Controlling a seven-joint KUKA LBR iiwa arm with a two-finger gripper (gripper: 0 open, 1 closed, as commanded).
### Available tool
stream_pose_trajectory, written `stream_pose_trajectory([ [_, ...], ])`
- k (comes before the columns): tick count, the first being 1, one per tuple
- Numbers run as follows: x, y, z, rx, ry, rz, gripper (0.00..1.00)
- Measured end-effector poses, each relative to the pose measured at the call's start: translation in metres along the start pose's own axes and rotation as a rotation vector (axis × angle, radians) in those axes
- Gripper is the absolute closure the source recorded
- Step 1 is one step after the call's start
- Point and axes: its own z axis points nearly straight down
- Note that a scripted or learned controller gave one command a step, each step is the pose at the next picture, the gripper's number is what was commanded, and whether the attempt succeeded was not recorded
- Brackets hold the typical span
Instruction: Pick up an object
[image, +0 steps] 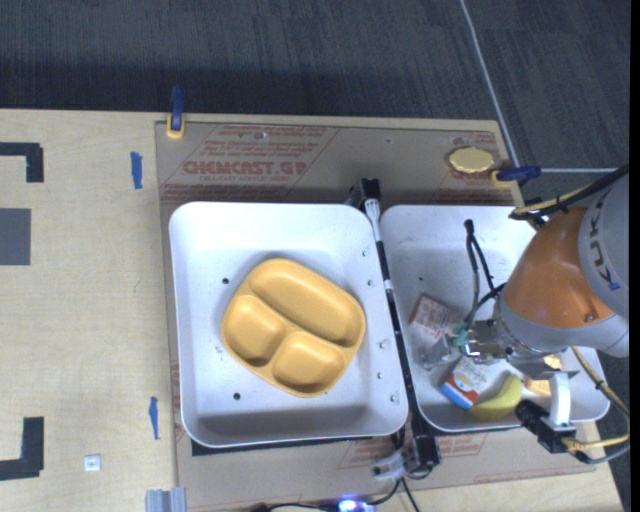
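The arm's hand (462, 345) hangs low in the right bin (430, 235) among small packets (432, 316) and a banana (497, 398); whether it pinches anything, I cannot tell.

wooden bench (80, 330) bears left bin (200, 400) beside right bin (420, 230).

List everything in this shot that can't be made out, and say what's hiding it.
- Gripper, camera view: the arm's orange band and wrist cover it from above, so its jaws can't be read.
- Objects in the right bin: the arm overlaps the pile; the yellow item and small carton are partly covered.
- Printed packet: print too small to read.
- Arm: cut off by the right edge.
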Motion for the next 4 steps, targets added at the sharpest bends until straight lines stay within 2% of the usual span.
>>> stream_pose_trajectory([
  [4,-0.0008,-0.0001,0.0001,0.0,0.001,-0.002,0.0],
])
